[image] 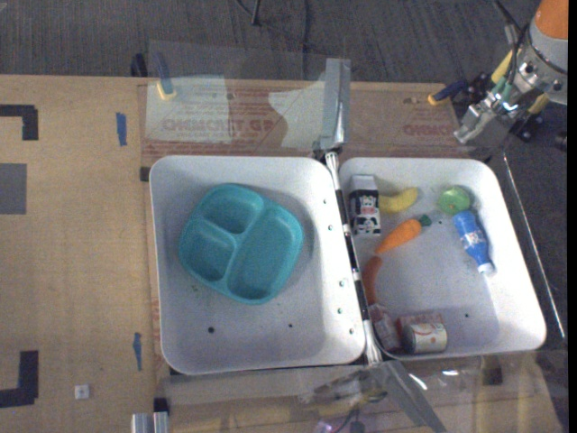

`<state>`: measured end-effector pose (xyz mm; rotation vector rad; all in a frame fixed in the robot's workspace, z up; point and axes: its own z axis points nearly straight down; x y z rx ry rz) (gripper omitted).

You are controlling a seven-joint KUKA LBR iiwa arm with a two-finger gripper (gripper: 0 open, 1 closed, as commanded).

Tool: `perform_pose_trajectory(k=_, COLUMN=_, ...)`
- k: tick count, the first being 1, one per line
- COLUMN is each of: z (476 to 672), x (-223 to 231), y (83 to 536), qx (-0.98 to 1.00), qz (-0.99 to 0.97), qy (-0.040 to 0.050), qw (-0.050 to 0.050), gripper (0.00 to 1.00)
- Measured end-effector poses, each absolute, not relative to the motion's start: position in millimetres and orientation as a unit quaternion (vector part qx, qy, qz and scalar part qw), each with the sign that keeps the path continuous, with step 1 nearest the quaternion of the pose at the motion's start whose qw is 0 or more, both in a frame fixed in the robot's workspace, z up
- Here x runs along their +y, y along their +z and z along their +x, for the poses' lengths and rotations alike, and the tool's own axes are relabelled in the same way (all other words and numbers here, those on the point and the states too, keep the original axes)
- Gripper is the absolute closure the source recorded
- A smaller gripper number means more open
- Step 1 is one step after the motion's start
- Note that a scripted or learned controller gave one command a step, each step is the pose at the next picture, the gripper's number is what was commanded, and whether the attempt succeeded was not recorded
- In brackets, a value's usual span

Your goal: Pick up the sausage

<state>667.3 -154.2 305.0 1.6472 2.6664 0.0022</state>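
Camera view: the gripper (475,120) hangs above the desk (72,242) at the upper right, outside the right bin (527,269) and past its far rim; whether it is released or clenched cannot be told at this size, and nothing shows in its grasp. The sausage (370,280), a reddish-brown piece, lies on the right bin's floor against its left wall, just below the carrot (399,235) and well apart from the gripper. The pick appears not yet begun.

To do it well, the arm would likely need to travel down-left across the bin and descend with its jaws set across the sausage's short width. The wall is touching or very close, so one finger has little room on that side; coming in slightly off the wall may help. The carrot's tip sits near the sausage's upper end, so a grasp nearer the middle or lower end looks safer.

The right bin also holds a small milk carton (364,204) by the left wall, a banana (399,198) beside it, a green fruit (455,198), a blue bottle (473,239) and a can (424,335) on its side near the front. The left bin (171,332) holds a teal divided plate (241,242), its compartments bare.
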Motion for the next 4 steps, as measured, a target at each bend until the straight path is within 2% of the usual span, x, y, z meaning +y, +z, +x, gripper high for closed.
perform_pose_trajectory(k=1, z=665.5, x=-179.1, y=333.5, qx=0.96, qz=0.282, qy=0.0004, qw=0.005, gripper=1.0)
perform_pose_trajectory(k=2, z=628.9, x=-133.0, y=126.9, qx=0.99, qz=0.14, qy=0.0008, qw=0.004, gripper=1.0)
perform_pose_trajectory(k=3, z=617.8, x=-212.8, y=88.2, qx=0.998, qz=-0.06, qy=-0.0004, qw=0.005, gripper=1.0)
perform_pose_trajectory(k=4, z=617.3, x=-212.8, y=87.3, qx=0.998, qz=-0.06, qy=0.0001, qw=0.004, gripper=0.0)
